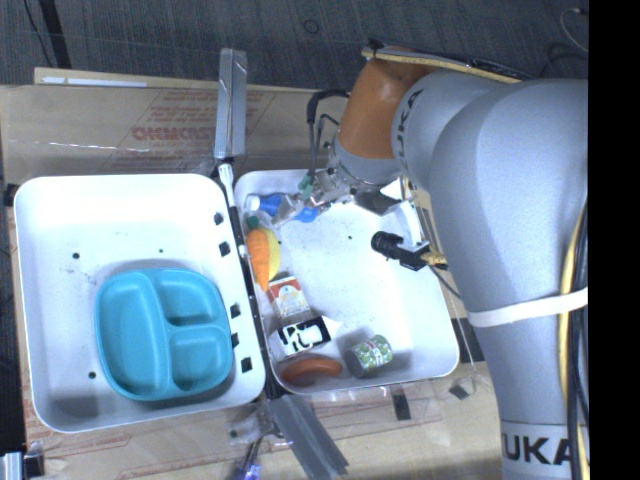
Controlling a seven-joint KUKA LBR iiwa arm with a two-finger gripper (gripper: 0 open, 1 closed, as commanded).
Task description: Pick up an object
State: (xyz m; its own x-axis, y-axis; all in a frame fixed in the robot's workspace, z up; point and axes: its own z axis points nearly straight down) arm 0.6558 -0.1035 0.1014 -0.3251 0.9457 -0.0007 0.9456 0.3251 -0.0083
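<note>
claw [312,196] over right bin [430,308] top-left | by blue obj [272,206], carrot [262,253]

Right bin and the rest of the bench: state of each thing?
Gripper: low at right bin's far left corner, over the blue item.
Carrot: lying along left wall.
Small carton: lying flat.
Green can: on its side.
Blue tray: flat in left bin.

Grey arm [500,218] reaching in from right, claw [318,190] low, orange band above
</note>
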